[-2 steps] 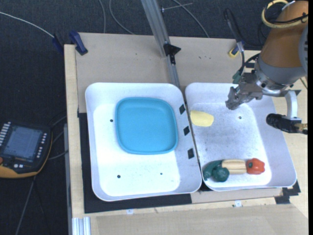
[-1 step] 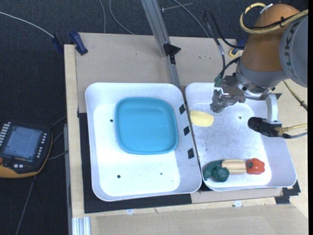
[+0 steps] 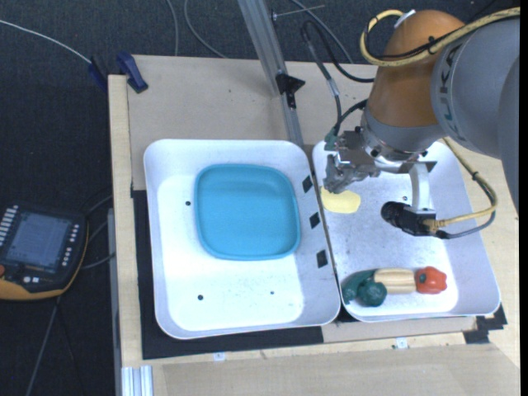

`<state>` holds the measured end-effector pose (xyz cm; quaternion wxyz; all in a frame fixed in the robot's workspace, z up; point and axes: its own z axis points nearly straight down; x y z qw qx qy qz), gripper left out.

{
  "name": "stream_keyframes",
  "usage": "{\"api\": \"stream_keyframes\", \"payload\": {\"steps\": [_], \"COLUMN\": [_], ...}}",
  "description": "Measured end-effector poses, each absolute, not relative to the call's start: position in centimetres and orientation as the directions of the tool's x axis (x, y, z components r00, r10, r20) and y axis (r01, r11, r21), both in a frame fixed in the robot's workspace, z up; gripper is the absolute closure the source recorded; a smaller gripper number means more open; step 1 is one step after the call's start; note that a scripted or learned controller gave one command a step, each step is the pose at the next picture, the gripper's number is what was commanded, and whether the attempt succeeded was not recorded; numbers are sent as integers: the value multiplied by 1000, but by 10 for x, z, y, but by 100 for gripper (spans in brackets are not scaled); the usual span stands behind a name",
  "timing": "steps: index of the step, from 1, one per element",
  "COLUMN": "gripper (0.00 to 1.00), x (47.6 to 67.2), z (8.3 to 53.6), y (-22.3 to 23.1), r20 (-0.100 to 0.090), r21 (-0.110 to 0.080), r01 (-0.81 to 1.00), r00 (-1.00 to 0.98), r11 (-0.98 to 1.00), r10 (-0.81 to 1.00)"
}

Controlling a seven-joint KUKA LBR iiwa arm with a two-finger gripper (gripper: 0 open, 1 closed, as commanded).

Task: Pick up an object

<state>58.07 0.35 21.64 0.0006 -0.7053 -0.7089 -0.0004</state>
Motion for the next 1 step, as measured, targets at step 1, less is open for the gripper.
{"api": "stream_keyframes", "payload": {"steps": [1], "gripper": [100], "x": [582], "z": [232], "y": [58], "r20": [2], "r21": [2], "r01": [1000], "r00": [-5], "r11": [5], "r10": [1000]}}
